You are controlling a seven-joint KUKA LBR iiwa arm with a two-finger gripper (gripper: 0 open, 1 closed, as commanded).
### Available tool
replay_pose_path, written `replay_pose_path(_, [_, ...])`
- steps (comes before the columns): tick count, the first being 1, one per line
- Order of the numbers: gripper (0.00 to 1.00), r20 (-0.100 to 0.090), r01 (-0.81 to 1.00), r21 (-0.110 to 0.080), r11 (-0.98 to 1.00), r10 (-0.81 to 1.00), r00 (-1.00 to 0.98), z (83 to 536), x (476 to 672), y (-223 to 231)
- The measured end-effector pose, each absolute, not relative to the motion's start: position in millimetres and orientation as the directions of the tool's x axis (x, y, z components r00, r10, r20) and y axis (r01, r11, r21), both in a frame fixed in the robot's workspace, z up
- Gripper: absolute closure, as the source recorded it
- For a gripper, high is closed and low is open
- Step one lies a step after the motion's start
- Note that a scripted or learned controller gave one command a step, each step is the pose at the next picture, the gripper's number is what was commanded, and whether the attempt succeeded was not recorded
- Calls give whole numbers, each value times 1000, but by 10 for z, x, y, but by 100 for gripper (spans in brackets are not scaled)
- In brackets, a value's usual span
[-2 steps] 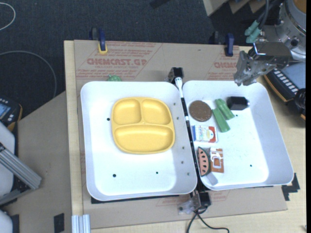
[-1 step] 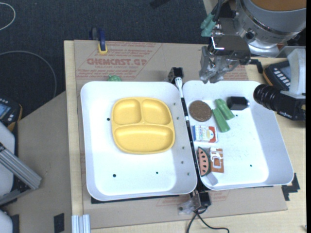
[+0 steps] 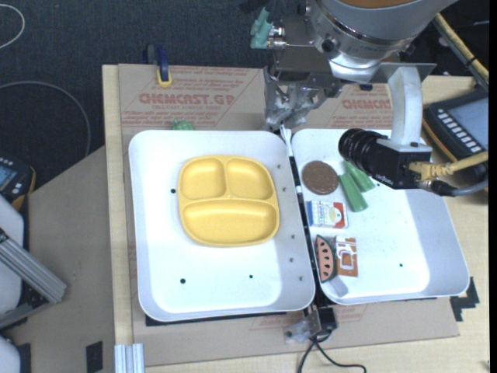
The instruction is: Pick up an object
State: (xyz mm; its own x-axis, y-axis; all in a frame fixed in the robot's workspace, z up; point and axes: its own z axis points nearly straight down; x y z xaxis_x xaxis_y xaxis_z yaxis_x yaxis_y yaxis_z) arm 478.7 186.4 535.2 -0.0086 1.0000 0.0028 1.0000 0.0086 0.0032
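Hanging over the far edge of the bench (image 3: 435, 282), the grey arm (image 3: 373, 14) with its orange band reaches in from the right, and its gripper (image 3: 289, 116) sits just above the seam where the two white bins meet at their far corners. Whether the fingers stand wide or narrow cannot be told, as they are small and blurred against the cardboard behind them; nothing is visible between them. In the left bin (image 3: 155, 278) lies a yellow divided plate (image 3: 228, 200), with three compartments, set toward the far half of that bin and apart from its walls. The right bin (image 3: 419, 270) holds the small things, all gathered along its left side: a brown round disc (image 3: 320, 177) near the far left corner, a green stick (image 3: 355, 188) just beside it on the right and lying at a slant, a small white and red packet (image 3: 326, 214) below the disc, and an orange and white packet (image 3: 337, 256) nearer the front edge, close against the bin's left wall. A black cylinder-shaped device (image 3: 380, 160) on a white bracket (image 3: 406, 107) overhangs the far part of the right bin. A blue and yellow clamp (image 3: 163, 67) grips the far left edge of the cardboard sheet (image 3: 202, 92) under the bins.
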Motion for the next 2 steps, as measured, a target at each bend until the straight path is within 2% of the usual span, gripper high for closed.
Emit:
replay_pose_path(1, [100,-6,1000,-16,-4,1000,4,3938,4778,1597])
replay_pose_path(2, [100,2,1000,12,-7,1000,7,4934,4801,967])
